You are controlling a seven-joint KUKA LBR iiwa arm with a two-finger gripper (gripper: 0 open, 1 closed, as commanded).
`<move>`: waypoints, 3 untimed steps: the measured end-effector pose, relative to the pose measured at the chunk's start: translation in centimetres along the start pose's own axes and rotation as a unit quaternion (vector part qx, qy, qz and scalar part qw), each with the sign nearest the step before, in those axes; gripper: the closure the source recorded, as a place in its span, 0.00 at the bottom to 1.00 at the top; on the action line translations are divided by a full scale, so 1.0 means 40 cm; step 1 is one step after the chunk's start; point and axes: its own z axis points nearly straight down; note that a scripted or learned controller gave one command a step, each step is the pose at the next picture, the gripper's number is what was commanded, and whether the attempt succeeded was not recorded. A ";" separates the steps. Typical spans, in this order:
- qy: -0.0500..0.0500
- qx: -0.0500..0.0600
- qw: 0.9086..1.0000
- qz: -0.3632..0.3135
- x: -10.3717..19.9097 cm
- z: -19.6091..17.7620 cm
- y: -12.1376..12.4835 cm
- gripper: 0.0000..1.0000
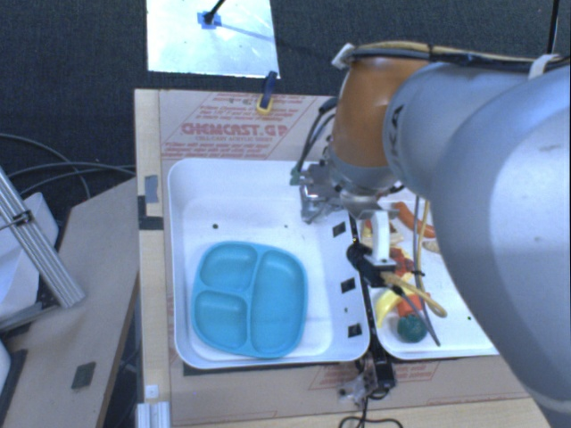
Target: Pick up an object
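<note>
The grey arm with its orange band reaches in from the right and hangs over the ridge between the two bins. My gripper (311,202) is low over the back right part of the left bin (183,230), above bare white floor and apart from the blue divided plate (251,298) that lies flat at that bin's front. The right bin (464,341) holds a pile of small things: an orange carrot-like piece (416,218), a yellow piece (387,307), a teal ball (410,329) and a tan stick (421,296). The arm hides much of this bin.
A shiny metal sheet (211,25) lies behind the bench. A blue and yellow clip (266,96) sits on the cardboard (232,127) behind the left bin. Cables and a metal rail (36,248) lie off to the left.
</note>
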 end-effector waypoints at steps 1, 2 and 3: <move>0.000 0.003 1.000 -0.001 0.026 0.187 0.082 1.00; -0.002 -0.009 1.000 0.003 0.095 0.248 -0.115 1.00; 0.001 -0.003 1.000 0.000 0.089 -0.234 -0.018 1.00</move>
